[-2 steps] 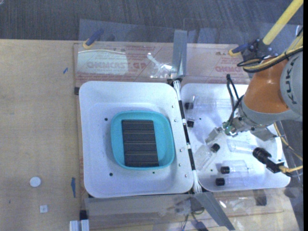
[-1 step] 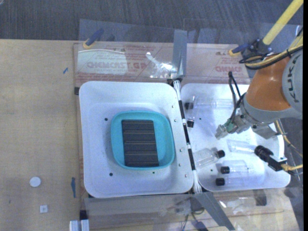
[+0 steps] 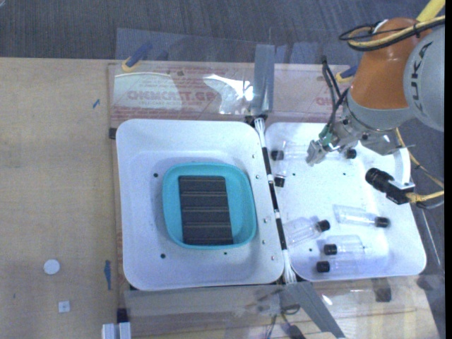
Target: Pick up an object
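My gripper (image 3: pixel 316 152) hangs over the back part of the right bin (image 3: pixel 406 260), below the arm's orange band; nothing shows in it. Several clear vials with black caps lie in this bin nearer the front: one (image 3: pixel 302 227) by the left wall, one (image 3: pixel 355 217) to its right, and two (image 3: pixel 346 246) (image 3: pixel 342 264) at the front. Two small black caps (image 3: pixel 277 154) (image 3: pixel 279 182) lie left of the gripper, near the divider. All of these are apart from the gripper.
The left bin (image 3: pixel 138 189) holds a teal tray (image 3: pixel 169 203) with a dark ridged block (image 3: pixel 205 209) in it. A black cylinder (image 3: pixel 381 181) on the arm sticks out over the right bin's right side. Clear plastic sheeting (image 3: pixel 183 94) lies behind the bins.
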Robot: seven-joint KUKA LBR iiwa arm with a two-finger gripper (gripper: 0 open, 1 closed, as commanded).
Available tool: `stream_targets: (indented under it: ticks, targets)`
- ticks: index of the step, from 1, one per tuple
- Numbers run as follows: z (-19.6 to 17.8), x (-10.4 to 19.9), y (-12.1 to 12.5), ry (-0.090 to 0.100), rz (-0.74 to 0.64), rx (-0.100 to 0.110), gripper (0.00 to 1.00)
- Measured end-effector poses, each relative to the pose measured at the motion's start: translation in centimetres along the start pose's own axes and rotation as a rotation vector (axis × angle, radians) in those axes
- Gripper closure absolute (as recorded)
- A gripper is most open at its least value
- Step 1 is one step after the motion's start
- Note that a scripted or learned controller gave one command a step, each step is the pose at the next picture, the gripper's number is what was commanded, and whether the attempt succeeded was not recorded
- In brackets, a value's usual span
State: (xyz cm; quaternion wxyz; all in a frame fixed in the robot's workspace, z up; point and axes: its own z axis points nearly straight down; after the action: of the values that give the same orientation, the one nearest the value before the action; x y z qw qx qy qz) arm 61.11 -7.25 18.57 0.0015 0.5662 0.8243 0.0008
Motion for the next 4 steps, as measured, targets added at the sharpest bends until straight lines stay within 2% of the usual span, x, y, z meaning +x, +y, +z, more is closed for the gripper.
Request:
stream_targets:
  ticks: [1, 2, 3, 4]
  targets:
    - [2.6, -2.9, -0.4, 0.001, -0.096, 0.002, 1.00]
    - [3.7, -2.3, -5.7, 0.002, -0.376, 0.001, 1.00]
    - [-0.1, -0.4, 4.6, 0.000, -0.322, -0.001, 1.00]
    - [4.2, -3.0, 0.8, 0.001, -0.591, 0.000, 1.00]
